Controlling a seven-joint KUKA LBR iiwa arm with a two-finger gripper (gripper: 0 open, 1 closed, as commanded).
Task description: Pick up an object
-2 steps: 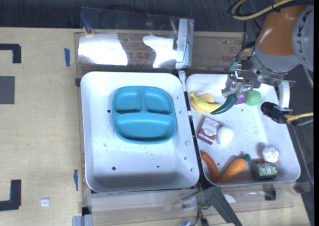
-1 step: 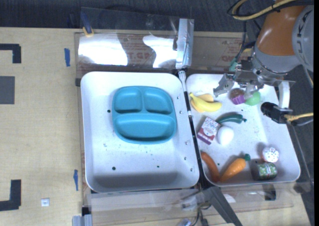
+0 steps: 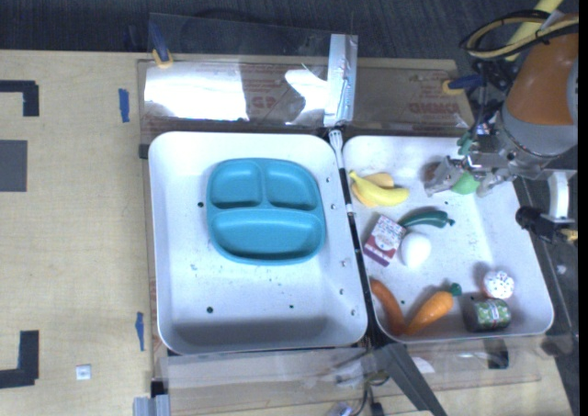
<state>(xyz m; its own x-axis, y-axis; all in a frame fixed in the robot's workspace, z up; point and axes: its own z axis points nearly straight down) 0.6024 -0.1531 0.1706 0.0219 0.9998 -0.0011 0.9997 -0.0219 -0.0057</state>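
My gripper [image 3: 469,174] is down in the far part of the right bin [image 3: 537,249], below the arm's orange band. It looks open, its fingers spread to either side of a small green object [image 3: 466,187] on the bin floor. Whether the fingers touch that object cannot be made out. To the left of the gripper lies a yellow banana [image 3: 377,190]. In front of it are a dark green vegetable [image 3: 424,218], a white egg [image 3: 415,250] and a small red and white box [image 3: 384,240].
The right bin's near side holds a carrot [image 3: 432,309], an orange sausage-like piece [image 3: 388,306], a white dotted ball [image 3: 499,285] and a green can [image 3: 487,314]. A blue divided plate [image 3: 266,209] lies in the left bin [image 3: 175,249]. Cables hang behind the arm.
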